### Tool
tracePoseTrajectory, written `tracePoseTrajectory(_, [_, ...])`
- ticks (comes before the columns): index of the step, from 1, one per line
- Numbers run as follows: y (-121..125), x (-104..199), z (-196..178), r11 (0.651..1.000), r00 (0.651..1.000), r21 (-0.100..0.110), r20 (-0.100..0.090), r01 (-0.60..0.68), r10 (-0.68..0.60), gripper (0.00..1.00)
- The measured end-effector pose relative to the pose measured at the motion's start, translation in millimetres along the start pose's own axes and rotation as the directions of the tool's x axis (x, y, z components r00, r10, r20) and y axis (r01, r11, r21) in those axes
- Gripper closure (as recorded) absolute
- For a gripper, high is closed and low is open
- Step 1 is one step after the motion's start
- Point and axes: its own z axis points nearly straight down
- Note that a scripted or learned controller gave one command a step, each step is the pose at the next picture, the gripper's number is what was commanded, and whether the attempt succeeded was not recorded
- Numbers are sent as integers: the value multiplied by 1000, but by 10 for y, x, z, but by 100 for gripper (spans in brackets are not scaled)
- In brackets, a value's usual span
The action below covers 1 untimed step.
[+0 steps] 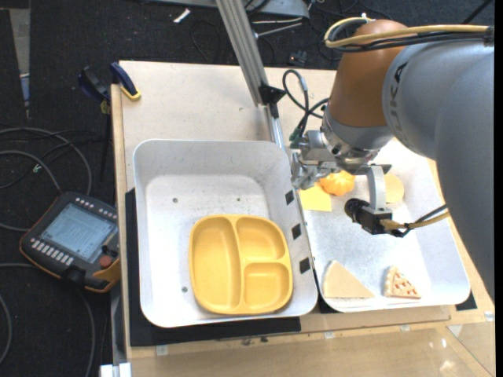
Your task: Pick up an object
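Landmark: the yellow divided tray (240, 264) lay in the left bin (157, 171), and I placed everything off that.
Arm: the grey arm (440, 93) came in from the right of the tray, orange band up top, its wrist hanging low over the right bin (440, 265).
Gripper: the gripper (324, 175) was down just above an orange-yellow lump (339, 183), up and to the right of the tray. How it was set, I couldn't tell; the wrist body hid it.
Nearest thing: a flat yellow square (316, 200) lay touching that lump, just right of the tray's top corner.
Other picks: a pale wedge (344, 283) and a waffle-like triangle (401, 284) sat right of the tray, well apart from the gripper.
Done: the reach looked made, by my reading.
Left: nothing looked lifted; every piece lay on the bin floor, so the grasp and lift were still to come.
Tabletop: bare tabletop (189, 100) beyond the tray.
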Motion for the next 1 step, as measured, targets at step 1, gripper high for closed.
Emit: tracePoseTrajectory(1, [181,443,-98,1000,1000,-1,0,-1,1,100])
